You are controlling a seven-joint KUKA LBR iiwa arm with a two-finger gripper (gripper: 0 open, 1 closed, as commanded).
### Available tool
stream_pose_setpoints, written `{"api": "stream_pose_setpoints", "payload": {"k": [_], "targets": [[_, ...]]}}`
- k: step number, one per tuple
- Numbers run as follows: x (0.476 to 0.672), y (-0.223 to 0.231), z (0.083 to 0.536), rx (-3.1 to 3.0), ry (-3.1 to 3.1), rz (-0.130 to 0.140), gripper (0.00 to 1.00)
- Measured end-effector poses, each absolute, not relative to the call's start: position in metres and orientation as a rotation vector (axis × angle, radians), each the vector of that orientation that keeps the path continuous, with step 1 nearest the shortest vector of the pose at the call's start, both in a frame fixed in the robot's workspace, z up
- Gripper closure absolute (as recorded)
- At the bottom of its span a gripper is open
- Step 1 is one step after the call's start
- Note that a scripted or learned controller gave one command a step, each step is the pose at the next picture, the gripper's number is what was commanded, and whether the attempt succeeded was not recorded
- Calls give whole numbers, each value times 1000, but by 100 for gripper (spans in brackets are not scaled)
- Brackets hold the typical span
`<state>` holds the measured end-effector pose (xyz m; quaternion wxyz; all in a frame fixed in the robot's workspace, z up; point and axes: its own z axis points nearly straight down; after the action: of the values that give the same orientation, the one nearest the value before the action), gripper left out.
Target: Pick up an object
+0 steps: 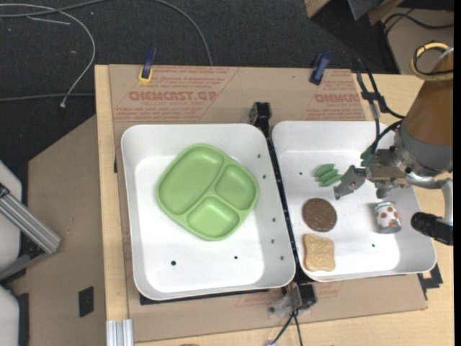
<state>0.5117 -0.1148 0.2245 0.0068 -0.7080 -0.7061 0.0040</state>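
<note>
- Step in hand, as I judge it: the approach. The gripper (351,184) hangs over the right bin (360,132), beside the green pea pod (325,172) and above the brown disc (319,214). Nothing is between its fingers; how wide they stand I cannot tell.
- Next it must settle on one object — likely the pod — and descend squarely.
- The right bin also holds a toast slice (319,254) and a small spotted cup (387,216); the left bin (144,143) holds a green divided plate (207,191).
</note>
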Motion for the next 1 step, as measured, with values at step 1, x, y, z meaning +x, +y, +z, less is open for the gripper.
{"api": "stream_pose_setpoints", "payload": {"k": [1], "targets": [[514, -115, 231, -2219, -2220, 0, 0]]}}
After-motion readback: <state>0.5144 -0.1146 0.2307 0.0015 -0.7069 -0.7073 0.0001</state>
